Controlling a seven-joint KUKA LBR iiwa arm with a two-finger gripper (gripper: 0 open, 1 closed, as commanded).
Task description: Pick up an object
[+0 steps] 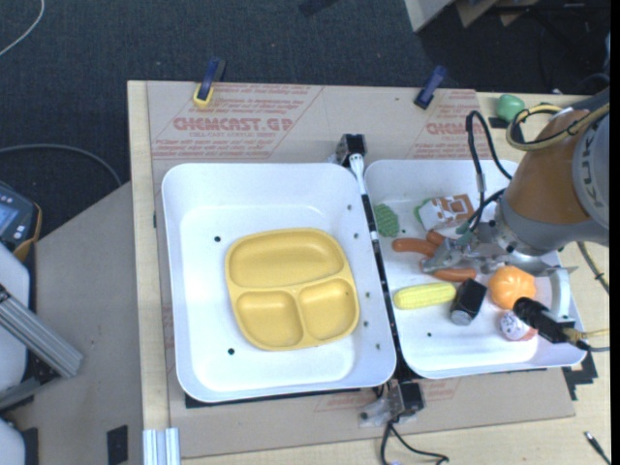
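Here, a grey robot arm [547,192] with an orange band is reaching in from the right of the camera view. It is holding its gripper [451,256] low inside the right bin [484,358], among a scatter of small toys. The gripper is sitting so close over the clutter that it is not possible to tell how far open it is, or whether it has hold of anything.

The nearest things to it are two orange pieces. An orange sausage-shaped piece [415,245] is lying just to the gripper's left in the view, touching it or very nearly so. A second orange piece [455,275] is lying right below the gripper, on the side nearer the camera.

A little further toward the camera, and slightly left of the gripper, a yellow corn cob [423,296] is resting on the bin floor. An orange ball [511,286] is sitting near the gripper's right, under the arm, and a small white ball [513,328] is lying beyond it toward the bin's near edge.

On the far side of the gripper an orange-and-white packet [448,207] is lying near it, and a green piece [387,221] is lying further left, by the bin's wall.

Well away to the gripper's left, the left bin [194,260] is holding one thing — a yellow divided plate [291,287], lying flat.
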